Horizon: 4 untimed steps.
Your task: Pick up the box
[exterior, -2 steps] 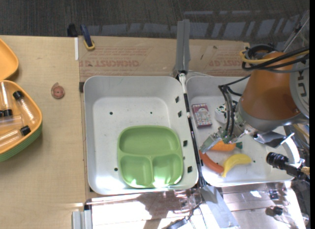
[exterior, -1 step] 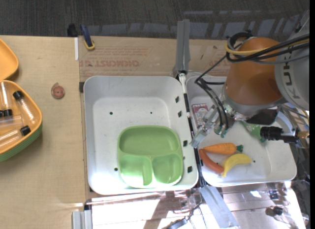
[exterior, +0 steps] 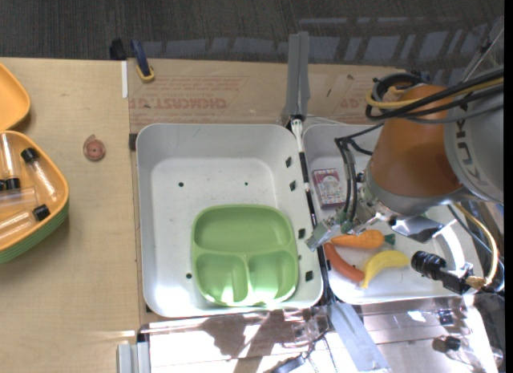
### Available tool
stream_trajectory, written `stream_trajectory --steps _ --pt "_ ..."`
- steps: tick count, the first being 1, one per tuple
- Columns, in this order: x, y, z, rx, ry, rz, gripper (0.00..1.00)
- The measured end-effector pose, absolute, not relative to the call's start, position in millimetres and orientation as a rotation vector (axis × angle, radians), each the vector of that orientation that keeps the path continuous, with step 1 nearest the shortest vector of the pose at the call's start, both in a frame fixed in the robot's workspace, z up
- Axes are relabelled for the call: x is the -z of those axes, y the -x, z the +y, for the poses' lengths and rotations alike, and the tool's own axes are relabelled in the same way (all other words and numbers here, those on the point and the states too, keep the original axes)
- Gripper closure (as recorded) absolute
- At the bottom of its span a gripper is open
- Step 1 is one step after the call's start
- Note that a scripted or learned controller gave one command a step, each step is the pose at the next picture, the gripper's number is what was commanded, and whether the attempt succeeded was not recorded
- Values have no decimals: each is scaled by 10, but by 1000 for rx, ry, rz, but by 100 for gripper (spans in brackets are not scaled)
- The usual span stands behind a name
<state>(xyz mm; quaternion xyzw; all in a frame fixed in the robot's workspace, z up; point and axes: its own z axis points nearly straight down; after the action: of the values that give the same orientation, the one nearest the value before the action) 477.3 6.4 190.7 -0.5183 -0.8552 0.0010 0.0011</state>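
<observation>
Arm (exterior: pixel 417 151) hanging over right bin (exterior: pixel 321 135), claw state cannot be told, box (exterior: pixel 328 186) beside carrot (exterior: pixel 358 241), banana (exterior: pixel 383 264), green plate (exterior: pixel 243 255) in left bin (exterior: pixel 160 203)

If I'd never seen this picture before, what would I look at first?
Probably the bright green divided plate, lying in the left white bin. Next, the big robot arm with its orange band, hanging over the right bin, where a toy carrot and a yellow banana lie near the front and a small box sits by the left wall.
</observation>
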Motion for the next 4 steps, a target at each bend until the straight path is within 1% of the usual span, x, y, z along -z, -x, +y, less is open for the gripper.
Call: stream_trajectory --steps 1,2,3,4 --pt "-1906 -4773 776 -4 1641 -2678 0" --pt "-1908 -4778 96 -3 2115 -2324 0" --pt "-1987 -4785 87 -7 2113 -2324 100" --pt "-1901 -4768 580 -8 2246 -2194 100"
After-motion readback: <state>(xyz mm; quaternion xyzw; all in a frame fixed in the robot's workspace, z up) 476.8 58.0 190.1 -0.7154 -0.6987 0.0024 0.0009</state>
